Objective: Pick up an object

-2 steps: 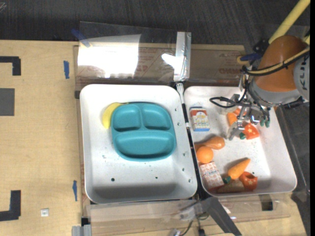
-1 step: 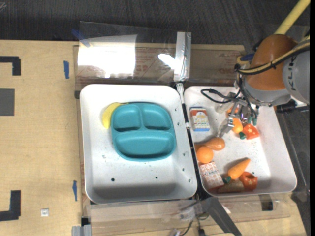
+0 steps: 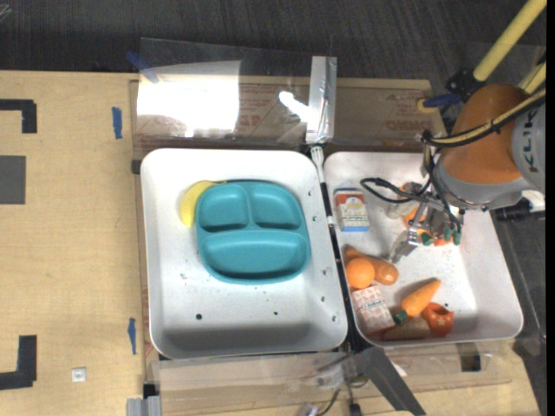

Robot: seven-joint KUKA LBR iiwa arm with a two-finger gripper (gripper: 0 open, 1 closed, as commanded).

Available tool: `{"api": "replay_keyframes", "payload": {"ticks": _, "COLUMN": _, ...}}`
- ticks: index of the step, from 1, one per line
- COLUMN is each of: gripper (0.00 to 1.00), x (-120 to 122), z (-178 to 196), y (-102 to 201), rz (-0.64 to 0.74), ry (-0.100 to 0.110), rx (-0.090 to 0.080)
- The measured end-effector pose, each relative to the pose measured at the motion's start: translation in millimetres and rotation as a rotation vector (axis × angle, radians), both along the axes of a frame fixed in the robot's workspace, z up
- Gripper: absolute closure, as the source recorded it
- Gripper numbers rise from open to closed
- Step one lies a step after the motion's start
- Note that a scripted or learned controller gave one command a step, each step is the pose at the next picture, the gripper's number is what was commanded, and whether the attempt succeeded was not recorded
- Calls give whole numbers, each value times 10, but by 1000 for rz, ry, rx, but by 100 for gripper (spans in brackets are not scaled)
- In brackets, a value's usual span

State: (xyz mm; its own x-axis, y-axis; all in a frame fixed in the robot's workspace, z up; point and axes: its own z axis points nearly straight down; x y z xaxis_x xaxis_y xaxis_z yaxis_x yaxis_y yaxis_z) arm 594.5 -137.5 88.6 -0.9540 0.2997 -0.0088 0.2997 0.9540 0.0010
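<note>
Camera view is showing the gripper (image 3: 406,248) hanging low inside the right bin (image 3: 499,271), reaching in from the right under the grey wrist and its orange band (image 3: 490,141). Cables and wrist hardware are blurring the tip, so I cannot tell how the pincer is set, and nothing is showing up as held. Closest to it are 2 round orange pieces: a small one (image 3: 385,273) lying just below-left of the tip, touching a larger orange ball (image 3: 361,273) further left. A toy carrot (image 3: 419,297) is lying below the tip, its long axis slanting up to the right, with a red tomato-like piece (image 3: 440,319) at its lower end. My judgement: the next move is calling for a short drop down-left. In the left bin (image 3: 165,258), well apart, a teal divided plate (image 3: 253,230) is sitting.
</note>
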Motion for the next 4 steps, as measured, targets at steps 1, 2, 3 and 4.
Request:
{"api": "replay_keyframes", "payload": {"ticks": 1, "gripper": 0, "x": -1050, "z": 39, "y": 58, "rz": -136, "ry": -26, "rx": -1}}
{"api": "replay_keyframes", "payload": {"ticks": 2, "gripper": 0, "x": -550, "z": 444, "y": 29, "rz": 1, "ry": 0, "rx": 0}}
{"api": "replay_keyframes", "payload": {"ticks": 3, "gripper": 0, "x": -671, "z": 10, "y": 437, "rz": -171, "ry": -2, "rx": 1}}
{"api": "replay_keyframes", "payload": {"ticks": 4, "gripper": 100, "x": -635, "z": 140, "y": 440, "rz": -169, "ry": -15, "rx": 0}}
